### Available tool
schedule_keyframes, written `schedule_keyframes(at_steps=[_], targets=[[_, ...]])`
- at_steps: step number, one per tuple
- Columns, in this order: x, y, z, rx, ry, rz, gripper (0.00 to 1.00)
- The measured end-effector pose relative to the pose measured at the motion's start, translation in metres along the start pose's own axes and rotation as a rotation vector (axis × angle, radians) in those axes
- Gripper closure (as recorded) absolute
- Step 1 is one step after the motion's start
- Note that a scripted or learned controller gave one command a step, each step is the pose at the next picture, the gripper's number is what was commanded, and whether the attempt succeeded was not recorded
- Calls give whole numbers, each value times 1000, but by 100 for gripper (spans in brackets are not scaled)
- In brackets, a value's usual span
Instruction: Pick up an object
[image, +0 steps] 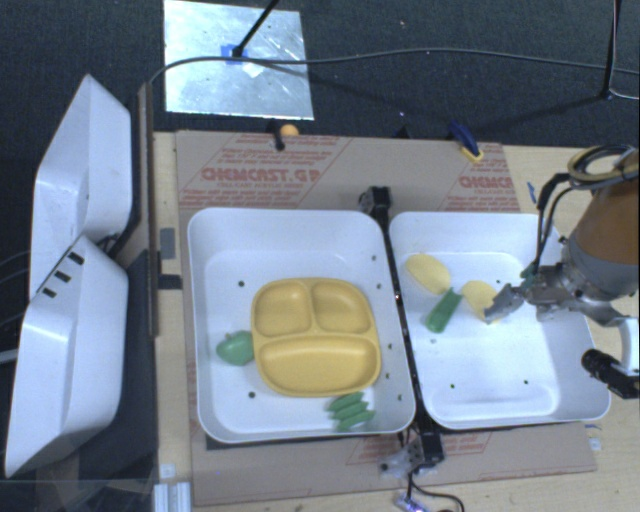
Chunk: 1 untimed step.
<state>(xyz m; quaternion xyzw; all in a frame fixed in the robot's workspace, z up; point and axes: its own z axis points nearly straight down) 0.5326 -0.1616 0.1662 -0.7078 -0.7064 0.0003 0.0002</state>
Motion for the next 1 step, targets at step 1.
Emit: schedule_keyframes(at_steps=[1], targets=[[-15,-16,-23,-3,-1,-1,0]])
